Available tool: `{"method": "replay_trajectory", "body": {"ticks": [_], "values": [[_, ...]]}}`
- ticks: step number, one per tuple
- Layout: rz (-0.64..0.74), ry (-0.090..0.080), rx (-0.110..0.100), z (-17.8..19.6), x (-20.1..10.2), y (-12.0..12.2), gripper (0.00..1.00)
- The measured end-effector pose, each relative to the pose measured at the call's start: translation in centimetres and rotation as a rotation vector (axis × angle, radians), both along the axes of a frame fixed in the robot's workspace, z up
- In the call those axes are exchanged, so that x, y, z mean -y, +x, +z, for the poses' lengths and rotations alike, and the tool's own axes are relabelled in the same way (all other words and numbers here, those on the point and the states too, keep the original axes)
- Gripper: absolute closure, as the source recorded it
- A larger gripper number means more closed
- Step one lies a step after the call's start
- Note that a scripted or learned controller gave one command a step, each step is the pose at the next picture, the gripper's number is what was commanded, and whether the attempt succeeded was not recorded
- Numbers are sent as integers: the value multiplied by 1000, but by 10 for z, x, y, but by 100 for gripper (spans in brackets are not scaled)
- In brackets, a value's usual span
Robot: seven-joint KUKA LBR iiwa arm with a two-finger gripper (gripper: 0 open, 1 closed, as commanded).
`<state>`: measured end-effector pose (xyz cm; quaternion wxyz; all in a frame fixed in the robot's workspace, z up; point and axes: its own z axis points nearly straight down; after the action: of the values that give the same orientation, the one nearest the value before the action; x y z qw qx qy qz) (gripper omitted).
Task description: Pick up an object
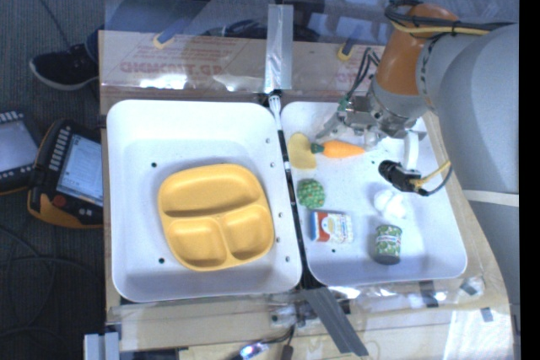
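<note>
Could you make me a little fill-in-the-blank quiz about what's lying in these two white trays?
1. The yellow divided plate lies in the ____ bin.
2. The carrot in the right bin is coloured ____.
3. The green ball lies between the yellow piece and the small ____.
4. The gripper hangs just above the ____.

Missing words: left; orange; carton; carrot

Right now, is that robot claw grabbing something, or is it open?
Gripper: low in the right bin, right at the carrot; whether it grips anything cannot be told from this view.
</note>
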<state>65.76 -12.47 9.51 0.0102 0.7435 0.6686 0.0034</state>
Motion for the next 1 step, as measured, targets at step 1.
{"method": "replay_trajectory", "body": {"ticks": [1], "values": [[-9, 2, -3, -2, -24, -37, 0]]}}
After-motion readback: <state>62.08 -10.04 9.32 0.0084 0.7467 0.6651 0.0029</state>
